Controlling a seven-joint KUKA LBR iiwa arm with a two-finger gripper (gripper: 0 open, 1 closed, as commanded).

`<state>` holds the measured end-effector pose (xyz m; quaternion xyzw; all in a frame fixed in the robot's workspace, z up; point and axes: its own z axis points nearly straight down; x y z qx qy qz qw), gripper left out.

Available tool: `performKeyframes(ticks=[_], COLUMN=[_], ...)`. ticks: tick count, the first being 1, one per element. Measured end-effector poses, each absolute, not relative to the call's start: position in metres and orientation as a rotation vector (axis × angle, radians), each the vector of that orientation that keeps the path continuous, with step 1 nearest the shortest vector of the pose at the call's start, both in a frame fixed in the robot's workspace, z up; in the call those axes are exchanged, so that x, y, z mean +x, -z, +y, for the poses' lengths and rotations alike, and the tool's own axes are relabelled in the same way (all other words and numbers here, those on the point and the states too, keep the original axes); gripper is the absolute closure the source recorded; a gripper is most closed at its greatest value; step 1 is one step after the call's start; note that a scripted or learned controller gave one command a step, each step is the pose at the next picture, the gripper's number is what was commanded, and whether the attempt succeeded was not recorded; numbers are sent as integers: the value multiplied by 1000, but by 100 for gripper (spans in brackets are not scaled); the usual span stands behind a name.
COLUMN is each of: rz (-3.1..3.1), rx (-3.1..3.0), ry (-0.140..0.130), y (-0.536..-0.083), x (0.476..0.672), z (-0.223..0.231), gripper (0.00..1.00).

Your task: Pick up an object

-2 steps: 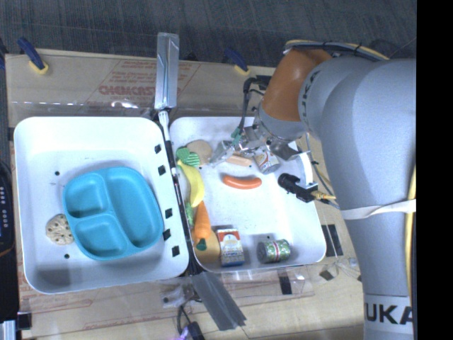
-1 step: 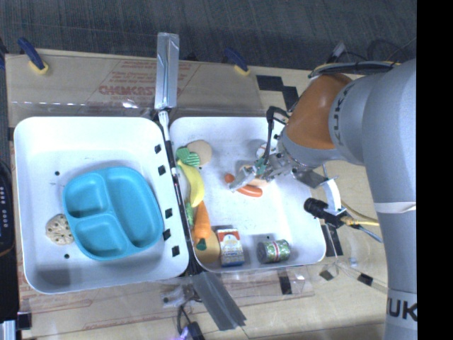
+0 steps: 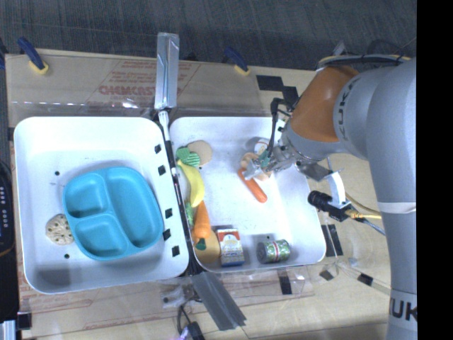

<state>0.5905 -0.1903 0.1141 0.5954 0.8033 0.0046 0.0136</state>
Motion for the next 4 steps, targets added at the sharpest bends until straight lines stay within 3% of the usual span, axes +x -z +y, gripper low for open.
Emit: performKeyframes(ticks=[1,2,3,4], rz=[2297,2353,2544,2340], rx=[2140,2094,1851,2105], ry=[-1,9,2,5], y=[-221,-162,-89,-89], x=[616,580,609,560], z=[-157,-203,-108,-135], gripper=[100,100,100,100])
